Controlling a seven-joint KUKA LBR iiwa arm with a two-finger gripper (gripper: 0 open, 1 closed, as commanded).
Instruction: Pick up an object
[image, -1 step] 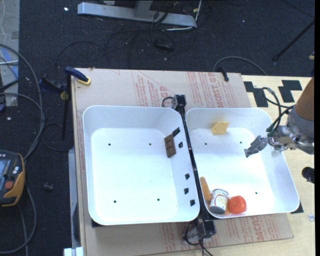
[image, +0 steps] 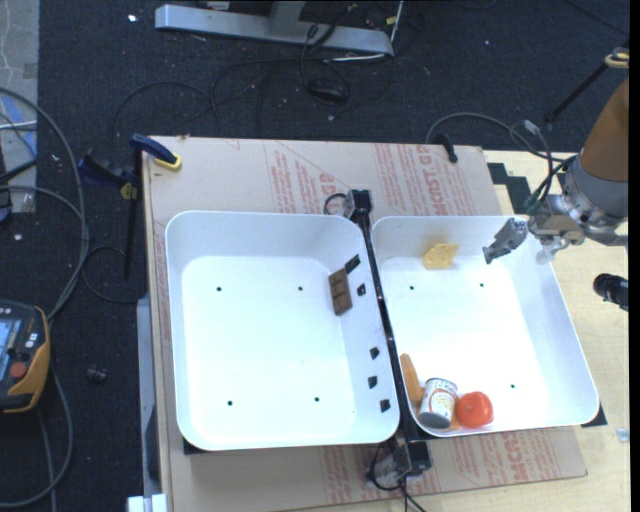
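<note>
two white bins (image: 200, 240), left holds brown bar (image: 341, 292), right tomato (image: 475, 408), can (image: 437, 400)

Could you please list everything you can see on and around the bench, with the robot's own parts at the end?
White bins: two, white, side by side on the bench.
Brown block: one, brown, right edge of the left bin.
Yellow piece: one, pale yellow, upper part of the right bin.
Can: one, white and silver, lower left corner of the right bin.
Tomato: one, red, beside the can.
Carrot: one, orange, along the right bin's left wall.
Clamp: one, blue and yellow, board's upper left corner.
Handheld controller: one, orange and grey, floor at far left.
Arm: one, grey and orange, far right.
Gripper: one, grey, over the right bin's upper right edge.
</note>
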